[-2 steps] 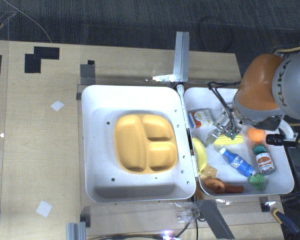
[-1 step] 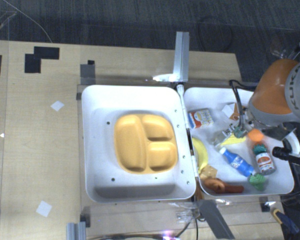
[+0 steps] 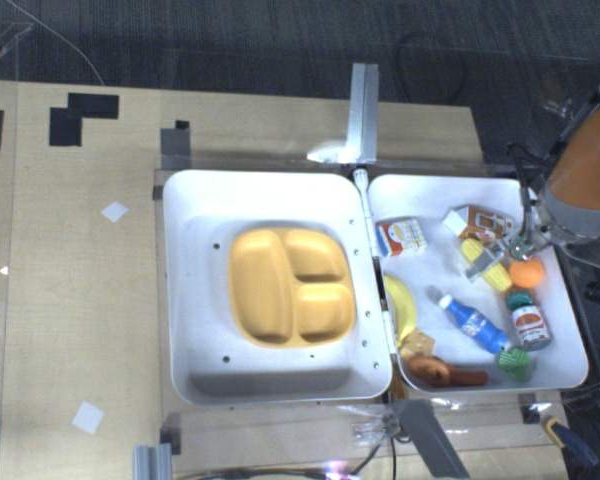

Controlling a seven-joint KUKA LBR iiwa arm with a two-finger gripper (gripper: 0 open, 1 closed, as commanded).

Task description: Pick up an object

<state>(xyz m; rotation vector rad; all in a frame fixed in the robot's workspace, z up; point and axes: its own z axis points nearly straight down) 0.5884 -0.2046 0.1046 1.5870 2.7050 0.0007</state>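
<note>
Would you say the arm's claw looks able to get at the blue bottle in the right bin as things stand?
Probably yes. The blue bottle lies uncovered in the right bin, nothing over it, with the claw just above and beyond it. The jar close beside it may crowd one side.

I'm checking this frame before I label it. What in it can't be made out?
- Gripper, camera view: too small and crowded by toys to tell whether it grips anything.
- Arm: cut off by the right edge.
- Labels on the small carton and the sauce bottle: too small to read.
- Banana: its left side is hidden by the divider between the bins.
- Brown items at the right bin's near wall: blurred, identity unclear.
</note>
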